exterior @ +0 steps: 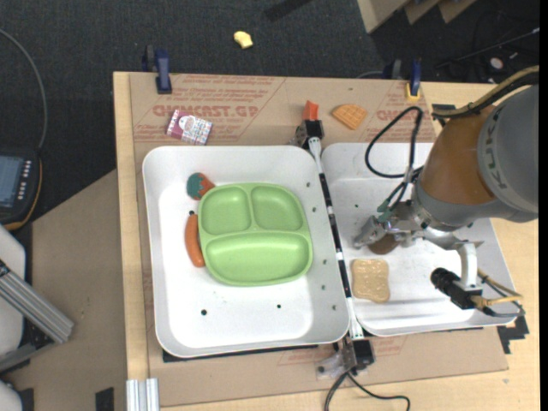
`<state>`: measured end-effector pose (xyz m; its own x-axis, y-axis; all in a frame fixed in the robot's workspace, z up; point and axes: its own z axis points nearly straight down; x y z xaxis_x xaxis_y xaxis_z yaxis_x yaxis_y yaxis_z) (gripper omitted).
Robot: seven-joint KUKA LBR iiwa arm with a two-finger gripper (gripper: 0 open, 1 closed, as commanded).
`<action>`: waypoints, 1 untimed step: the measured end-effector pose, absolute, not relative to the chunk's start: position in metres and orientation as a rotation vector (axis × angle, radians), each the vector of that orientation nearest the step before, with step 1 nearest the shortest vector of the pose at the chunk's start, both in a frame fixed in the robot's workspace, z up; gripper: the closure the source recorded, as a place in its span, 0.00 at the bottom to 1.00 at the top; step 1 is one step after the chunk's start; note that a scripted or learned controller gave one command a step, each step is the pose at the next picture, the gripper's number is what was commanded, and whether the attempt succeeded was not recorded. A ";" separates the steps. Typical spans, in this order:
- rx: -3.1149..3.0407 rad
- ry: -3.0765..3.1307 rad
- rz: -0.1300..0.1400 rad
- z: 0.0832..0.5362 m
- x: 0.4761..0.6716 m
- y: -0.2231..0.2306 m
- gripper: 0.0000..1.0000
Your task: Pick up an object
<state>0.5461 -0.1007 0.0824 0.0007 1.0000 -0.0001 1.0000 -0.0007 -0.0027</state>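
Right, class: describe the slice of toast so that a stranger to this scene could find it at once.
Start at the right-hand white bin, the one the arm reaches into. Near its front left corner lies the toast, a flat, pale tan, speckled square. Its neighbour, a small dark brown object just behind it by the gripper, is darker and rounder.

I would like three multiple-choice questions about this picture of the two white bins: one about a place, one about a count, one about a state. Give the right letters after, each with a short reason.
1. Where does the green divided plate sit?
A. in the left bin
B. in the right bin
C. on the bare bench

2. How many compartments does the plate have?
A. two
B. three
C. five

3. How does the slice of bread lie?
A. flat on the bin floor
B. on the plate
C. standing on edge

Answers: 1 A, the left bin's white floor surrounds the plate. 2 B, two small compartments above one large. 3 A, it lies flat in the right bin, below the gripper.
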 end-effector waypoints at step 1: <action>-2.225 -2.221 -0.003 0.095 0.547 -0.100 1.00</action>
